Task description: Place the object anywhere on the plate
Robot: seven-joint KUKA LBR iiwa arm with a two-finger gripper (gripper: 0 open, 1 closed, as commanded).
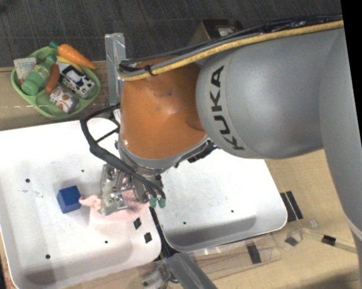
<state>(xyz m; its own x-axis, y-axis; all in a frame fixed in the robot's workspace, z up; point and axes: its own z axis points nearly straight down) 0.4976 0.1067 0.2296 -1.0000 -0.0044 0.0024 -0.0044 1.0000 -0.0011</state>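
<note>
Shows two white bins side by side on a wooden bench (300, 176), with a grey arm (261, 95) reaching in from the right and covering much of the right bin (230, 200). Shows an orange band (160, 116) above the wrist, hanging over the seam between the bins.

Finds the gripper (123, 199) low over the right part of the left bin (29, 163), just above a pale pink plate (115, 219) lying flat on the bin floor near the inner wall. Cannot tell the gripper's state, open or closed: too cluttered and too shadowed by the wrist to judge. Cannot tell either about contact between gripper and plate.

Places the blue block (69, 199) on the white floor of the left bin, resting flat, left of the gripper and clear of it. Puts the block just beside the plate's left edge, near but not on the plate.

Shows a black cable (91, 137) looping out from the wrist over the back of the left bin.

Notes a green bowl (29, 96) on the bench behind the left bin, outside it, heaped with toy food, a carrot (73, 54) lying on top.
</note>
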